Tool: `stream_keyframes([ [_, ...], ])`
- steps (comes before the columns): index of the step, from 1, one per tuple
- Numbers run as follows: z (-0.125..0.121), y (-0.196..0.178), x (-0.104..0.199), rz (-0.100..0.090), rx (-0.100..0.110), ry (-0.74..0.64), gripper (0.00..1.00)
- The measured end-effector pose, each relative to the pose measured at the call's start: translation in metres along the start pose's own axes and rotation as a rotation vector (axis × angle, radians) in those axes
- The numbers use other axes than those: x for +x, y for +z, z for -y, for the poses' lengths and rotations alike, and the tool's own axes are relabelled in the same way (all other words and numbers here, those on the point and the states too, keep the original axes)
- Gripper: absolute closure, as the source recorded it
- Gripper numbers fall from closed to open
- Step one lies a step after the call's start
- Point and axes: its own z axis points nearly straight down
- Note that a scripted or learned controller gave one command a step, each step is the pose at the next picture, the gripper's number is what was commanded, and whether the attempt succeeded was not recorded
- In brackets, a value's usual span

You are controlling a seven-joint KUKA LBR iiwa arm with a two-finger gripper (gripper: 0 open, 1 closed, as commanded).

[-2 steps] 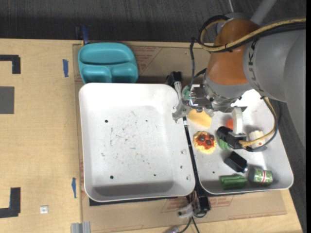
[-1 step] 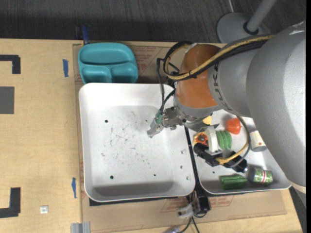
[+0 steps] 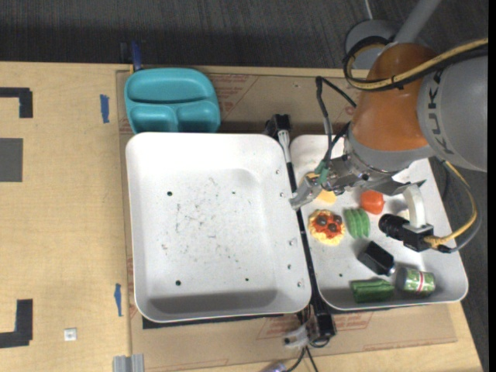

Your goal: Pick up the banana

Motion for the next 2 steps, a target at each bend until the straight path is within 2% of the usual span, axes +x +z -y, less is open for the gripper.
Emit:
stream_keyframes([
  [1,0.029,0.011,0.079,-0.002,0.004,-0.002,0.0],
  [2,0.018,0.073,0.112,0.002,-0.017,0.077,0.0],
])
